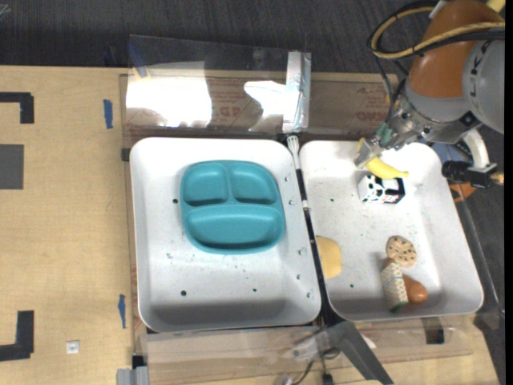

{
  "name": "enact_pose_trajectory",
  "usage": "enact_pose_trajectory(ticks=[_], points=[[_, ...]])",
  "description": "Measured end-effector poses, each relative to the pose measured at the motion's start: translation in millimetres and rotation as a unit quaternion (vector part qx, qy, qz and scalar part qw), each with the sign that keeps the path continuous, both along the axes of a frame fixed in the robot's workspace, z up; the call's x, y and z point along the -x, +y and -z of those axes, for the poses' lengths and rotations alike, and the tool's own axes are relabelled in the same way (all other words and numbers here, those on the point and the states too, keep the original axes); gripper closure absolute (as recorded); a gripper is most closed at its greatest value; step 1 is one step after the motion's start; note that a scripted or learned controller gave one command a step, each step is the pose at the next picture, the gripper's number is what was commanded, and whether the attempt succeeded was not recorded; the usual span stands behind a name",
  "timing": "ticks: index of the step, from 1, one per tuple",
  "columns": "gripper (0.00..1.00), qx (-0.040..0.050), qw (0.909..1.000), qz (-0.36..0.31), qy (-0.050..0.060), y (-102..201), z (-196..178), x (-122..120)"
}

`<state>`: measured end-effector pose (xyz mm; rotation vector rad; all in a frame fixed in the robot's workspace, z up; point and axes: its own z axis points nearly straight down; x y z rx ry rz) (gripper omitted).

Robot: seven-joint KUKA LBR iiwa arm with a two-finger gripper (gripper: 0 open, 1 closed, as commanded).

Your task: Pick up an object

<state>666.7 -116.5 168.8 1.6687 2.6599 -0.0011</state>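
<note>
The desk (56, 215) fills the left and centre of the frame and carries two white bins side by side. The left bin (160, 295) holds a teal divided tray (232, 205), which sits untouched in its middle. The right bin (449, 239) holds the loose things: a pale yellow round piece (329, 257) against its left wall, a speckled biscuit-like disc (401, 249) with an orange-brown lump (414, 290) below it at the lower right, a black-and-white toy (381, 188) near the top, and a yellow banana (386, 169) just above that toy. The arm (453, 54) leans in from the upper right, and its pincer (377, 149) sits at the banana's upper left end. Whether the pincer is spread or pinching the banana I cannot tell from this angle. The banana seems to lie low over the toy, so, as I judge it, the pick is at the grasping stage: reach done, lift not yet shown.
</note>
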Motion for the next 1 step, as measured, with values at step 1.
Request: enact_pose_trajectory(ticks=[1], points=[[1.0,-0.0014,0.9886,0.15,0.001,56.6,-16.7,20.3]])
